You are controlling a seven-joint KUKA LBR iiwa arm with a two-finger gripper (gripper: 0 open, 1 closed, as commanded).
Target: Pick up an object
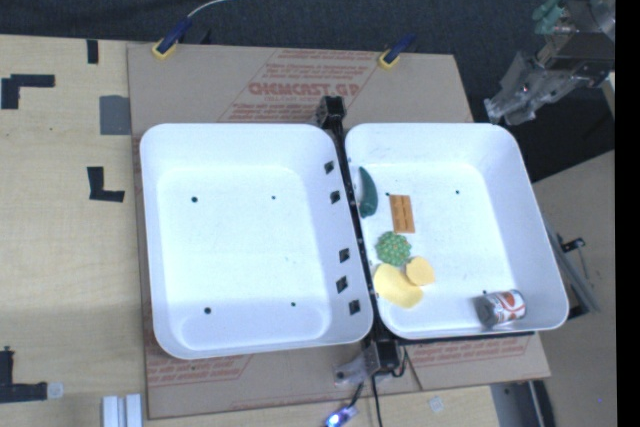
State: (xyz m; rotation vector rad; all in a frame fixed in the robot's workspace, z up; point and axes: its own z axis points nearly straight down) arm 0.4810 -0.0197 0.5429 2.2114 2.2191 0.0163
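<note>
1. up at the top right, outside the bins, you have the gripper (520, 100), hanging over the dark floor just past the far right corner of the right bin (500, 215).
2. every pickable thing lies down and to the left of it, inside the right bin: a can (501, 307) on its side near the front right corner, its long axis running roughly left to right; a yellow piece (403, 283), a green knobbly piece (394, 248), an orange block (402, 212) and a dark green piece (366, 192) strung along the left wall.
3. of these, the orange block and dark green piece look nearest the gripper, though none is close; the can sits well apart from the others, so you would likely find it the cleanest target.
4. nothing is seen held or touched; how far it is open you cannot tell at this size.
5. left bin (240, 245) holds no objects.
</note>
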